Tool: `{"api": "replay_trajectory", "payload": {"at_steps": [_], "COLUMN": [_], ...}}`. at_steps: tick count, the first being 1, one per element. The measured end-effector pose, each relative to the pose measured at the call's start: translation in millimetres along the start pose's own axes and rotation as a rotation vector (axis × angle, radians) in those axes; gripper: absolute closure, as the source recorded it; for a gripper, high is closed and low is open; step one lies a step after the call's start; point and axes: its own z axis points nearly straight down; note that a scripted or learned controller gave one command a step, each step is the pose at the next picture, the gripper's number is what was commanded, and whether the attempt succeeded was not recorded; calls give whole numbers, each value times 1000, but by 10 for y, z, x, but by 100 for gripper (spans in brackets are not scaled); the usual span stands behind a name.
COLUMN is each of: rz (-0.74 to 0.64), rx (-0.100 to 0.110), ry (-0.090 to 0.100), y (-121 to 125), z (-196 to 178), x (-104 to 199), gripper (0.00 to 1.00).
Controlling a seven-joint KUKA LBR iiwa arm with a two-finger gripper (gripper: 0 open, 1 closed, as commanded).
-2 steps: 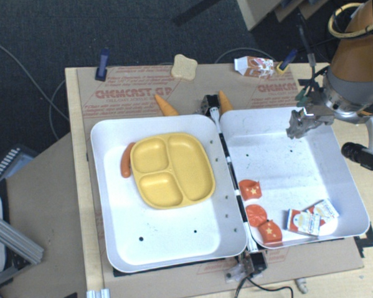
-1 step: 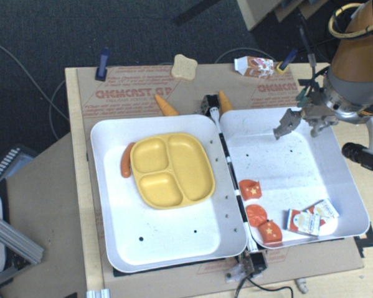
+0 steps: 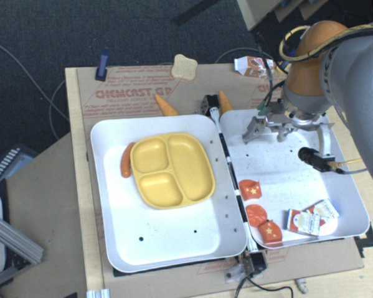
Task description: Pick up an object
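My gripper (image 3: 268,132) hangs over the far part of the right bin (image 3: 347,186), open with nothing between its fingers. Near that bin's left wall lie three red pieces: one with a yellow star (image 3: 250,188), a round one (image 3: 256,213) and a third (image 3: 270,232) at the front. A red-and-white packet (image 3: 310,220) lies in the front right corner. All of these are well in front of the gripper. In the left bin (image 3: 116,242) sits a yellow divided plate (image 3: 172,169) with an orange sausage (image 3: 126,161) against its left side.
Outside the bins at the back lie a bread slice (image 3: 184,66), a carrot (image 3: 165,104), a second orange piece (image 3: 224,101), a blue item (image 3: 101,64) and a small packet (image 3: 254,65). A black part on a cable (image 3: 313,158) hangs over the right bin.
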Motion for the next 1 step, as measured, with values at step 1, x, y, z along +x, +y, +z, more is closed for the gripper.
{"api": "replay_trajectory", "payload": {"at_steps": [1], "rz": [2], "rx": [-2], "ry": [-1], "y": [-414], "z": [317], "x": [104], "gripper": [0]}}
